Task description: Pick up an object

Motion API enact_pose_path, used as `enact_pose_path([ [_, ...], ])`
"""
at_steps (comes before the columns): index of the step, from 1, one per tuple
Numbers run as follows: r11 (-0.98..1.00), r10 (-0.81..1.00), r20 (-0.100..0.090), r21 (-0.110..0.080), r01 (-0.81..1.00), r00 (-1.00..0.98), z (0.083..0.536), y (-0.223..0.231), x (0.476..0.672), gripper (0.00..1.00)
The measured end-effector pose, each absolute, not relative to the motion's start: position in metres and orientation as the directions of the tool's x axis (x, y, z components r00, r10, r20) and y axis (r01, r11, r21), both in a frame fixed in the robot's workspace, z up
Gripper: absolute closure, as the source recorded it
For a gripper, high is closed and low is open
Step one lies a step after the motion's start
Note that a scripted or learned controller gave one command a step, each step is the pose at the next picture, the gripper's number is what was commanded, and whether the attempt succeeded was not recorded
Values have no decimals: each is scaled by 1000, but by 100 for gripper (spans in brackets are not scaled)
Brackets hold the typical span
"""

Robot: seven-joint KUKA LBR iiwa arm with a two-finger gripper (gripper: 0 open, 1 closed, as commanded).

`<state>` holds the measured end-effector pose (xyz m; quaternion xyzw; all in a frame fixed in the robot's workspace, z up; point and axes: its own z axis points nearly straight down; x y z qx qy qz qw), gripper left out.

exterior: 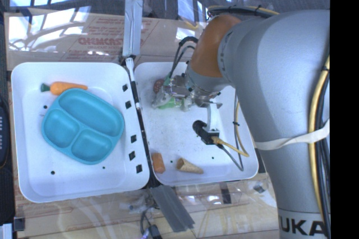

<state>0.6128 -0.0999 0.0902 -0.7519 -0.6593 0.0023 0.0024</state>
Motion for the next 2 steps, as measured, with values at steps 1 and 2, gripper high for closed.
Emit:
enact_pose_path([
  [1,-124,992,1,-19,992,124,97,-99,611,100],
  [2,-330,944,-1,-4,944,330,192,-50,607,100],
])
